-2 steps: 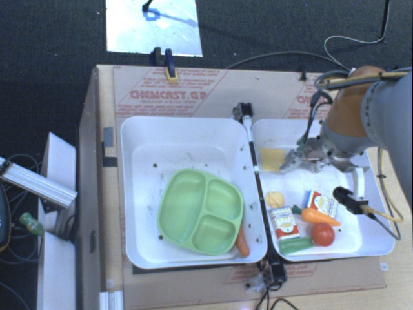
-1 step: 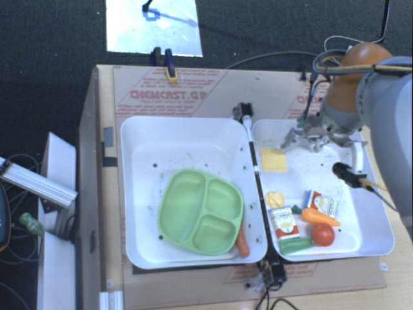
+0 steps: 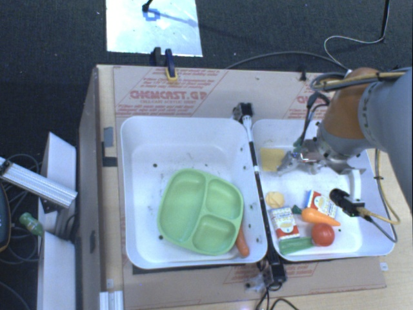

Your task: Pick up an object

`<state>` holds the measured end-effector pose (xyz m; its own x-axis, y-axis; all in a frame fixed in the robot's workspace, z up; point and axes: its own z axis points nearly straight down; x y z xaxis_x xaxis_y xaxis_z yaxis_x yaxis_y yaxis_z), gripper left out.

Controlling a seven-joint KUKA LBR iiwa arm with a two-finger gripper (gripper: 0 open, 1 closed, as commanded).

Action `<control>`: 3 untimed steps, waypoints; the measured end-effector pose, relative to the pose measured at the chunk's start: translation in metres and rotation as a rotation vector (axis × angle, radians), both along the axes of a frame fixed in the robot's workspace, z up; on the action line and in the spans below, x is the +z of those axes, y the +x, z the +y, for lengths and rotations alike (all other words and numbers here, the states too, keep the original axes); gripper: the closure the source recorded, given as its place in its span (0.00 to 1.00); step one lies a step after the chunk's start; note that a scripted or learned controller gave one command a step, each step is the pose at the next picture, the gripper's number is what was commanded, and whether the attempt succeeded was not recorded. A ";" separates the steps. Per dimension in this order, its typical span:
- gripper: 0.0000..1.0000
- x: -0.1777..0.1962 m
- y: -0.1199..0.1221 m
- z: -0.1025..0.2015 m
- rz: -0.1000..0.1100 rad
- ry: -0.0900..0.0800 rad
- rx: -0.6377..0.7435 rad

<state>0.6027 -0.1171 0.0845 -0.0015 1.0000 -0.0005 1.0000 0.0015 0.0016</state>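
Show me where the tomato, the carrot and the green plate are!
tomato [image 3: 323, 235]: camera view, middle of its red skin.
carrot [image 3: 319, 216]: camera view, middle of its orange body.
green plate [image 3: 201, 211]: camera view, ridge between its compartments.

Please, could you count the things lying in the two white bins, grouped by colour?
Green: 2, divided plate, cucumber-like piece
Orange: 2, carrot, sausage-like piece
Red: 1, tomato
Yellow: 2, flat piece, small round piece
Red-and-white cartons: 2
Total: 9
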 end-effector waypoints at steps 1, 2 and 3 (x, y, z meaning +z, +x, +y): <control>0.00 0.001 0.067 0.005 -0.002 0.000 0.003; 0.00 0.000 0.030 0.034 0.000 0.001 0.003; 1.00 0.011 0.031 0.033 -0.003 0.000 0.005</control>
<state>0.6340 -0.0841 0.0958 -0.0068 1.0000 -0.0006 1.0000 0.0068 0.0043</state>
